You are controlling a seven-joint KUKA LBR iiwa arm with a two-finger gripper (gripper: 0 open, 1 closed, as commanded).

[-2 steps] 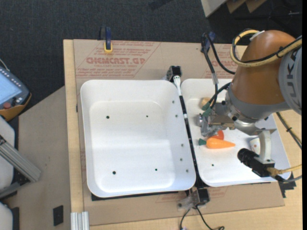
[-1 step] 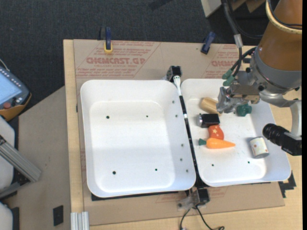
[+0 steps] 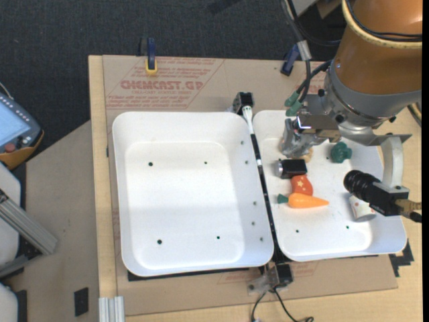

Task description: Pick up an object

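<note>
Left bin [image 3: 127, 180]: sitting against the right bin's [image 3: 335, 243] left edge.
Gripper [image 3: 293, 146]: hanging over the right bin's upper left; finger state cannot be told.
Carrot [image 3: 307, 202]: lying in the right bin, below the gripper, apart from it.
Green piece [image 3: 339, 153]: resting right of the gripper.

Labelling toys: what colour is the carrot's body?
Orange carrot, green tip; camera view.
</note>
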